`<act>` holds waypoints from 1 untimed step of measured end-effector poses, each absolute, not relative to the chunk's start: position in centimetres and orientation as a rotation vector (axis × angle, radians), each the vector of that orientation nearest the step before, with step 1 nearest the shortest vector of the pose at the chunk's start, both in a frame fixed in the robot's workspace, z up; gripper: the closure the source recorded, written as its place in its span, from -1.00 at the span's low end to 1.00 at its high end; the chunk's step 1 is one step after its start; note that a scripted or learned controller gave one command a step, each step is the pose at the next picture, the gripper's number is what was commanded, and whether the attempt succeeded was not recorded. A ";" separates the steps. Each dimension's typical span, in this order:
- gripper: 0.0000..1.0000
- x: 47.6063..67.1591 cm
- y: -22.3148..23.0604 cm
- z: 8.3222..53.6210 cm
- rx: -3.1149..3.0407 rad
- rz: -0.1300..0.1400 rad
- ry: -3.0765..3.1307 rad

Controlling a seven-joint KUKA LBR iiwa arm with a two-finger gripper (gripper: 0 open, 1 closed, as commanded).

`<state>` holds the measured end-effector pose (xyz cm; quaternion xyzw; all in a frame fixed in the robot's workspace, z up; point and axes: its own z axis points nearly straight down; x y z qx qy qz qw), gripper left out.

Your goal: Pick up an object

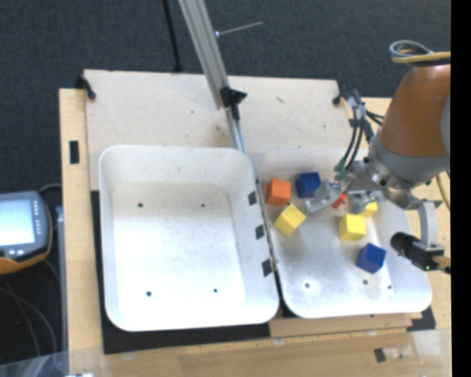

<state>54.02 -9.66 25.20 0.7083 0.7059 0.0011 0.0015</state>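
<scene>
Bench [74, 210]: pale wood, carrying a light board at the back and both bins toward the front.
Left bin [180, 238]: white, shallow, the larger share of the view, with a few dark specks on its floor.
Right bin [330, 289]: white, touching the left bin along their shared edge; all the blocks lie in it.
Arm [412, 124]: comes in from the right, orange band above a grey wrist, hanging over the right bin's far right part.
Post [208, 49]: a slanted metal rail rising from the back board, between the bins.
Gripper [326, 200]: low over the right bin, among the blocks, just beside the blue block at the back; whether its fingers are apart or closed, I cannot tell.
Yellow blocks: one [290, 219] near the shared edge, one [352, 227] under the wrist.
Blue blocks: one [308, 184] at the back, one [370, 258] toward the front right.
Orange block [279, 192]: just left of the back blue block, near the shared edge.
</scene>
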 end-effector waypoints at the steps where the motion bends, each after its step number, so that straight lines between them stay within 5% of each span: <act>1: -1.00 59.9 -8.6 17.3 2.218 -0.005 2.225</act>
